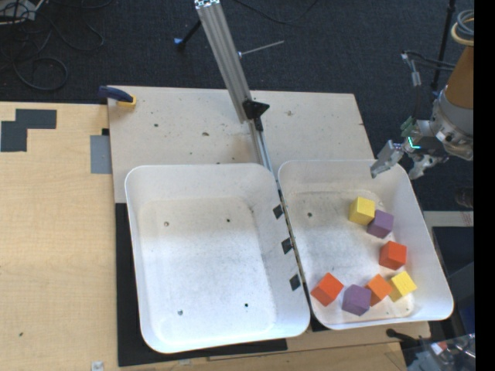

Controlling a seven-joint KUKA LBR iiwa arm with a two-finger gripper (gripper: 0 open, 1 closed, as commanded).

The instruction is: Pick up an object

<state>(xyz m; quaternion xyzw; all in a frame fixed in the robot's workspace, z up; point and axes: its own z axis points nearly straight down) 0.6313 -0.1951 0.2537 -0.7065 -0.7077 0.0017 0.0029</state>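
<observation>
Two white bins [203, 178] sit on the tabletop [186, 122]; gripper [402, 161], fingers spread and empty, hovers over the right bin's far edge, beyond seven coloured blocks [361, 210].

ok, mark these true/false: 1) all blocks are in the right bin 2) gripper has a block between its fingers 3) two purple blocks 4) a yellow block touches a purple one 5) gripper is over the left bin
1) True: every block lies in the right bin.
2) False: the gripper has nothing between its fingers.
3) True: purple block, purple block.
4) True: the yellow block touches the upper purple one.
5) False: it hangs at the right bin's far right corner.
</observation>
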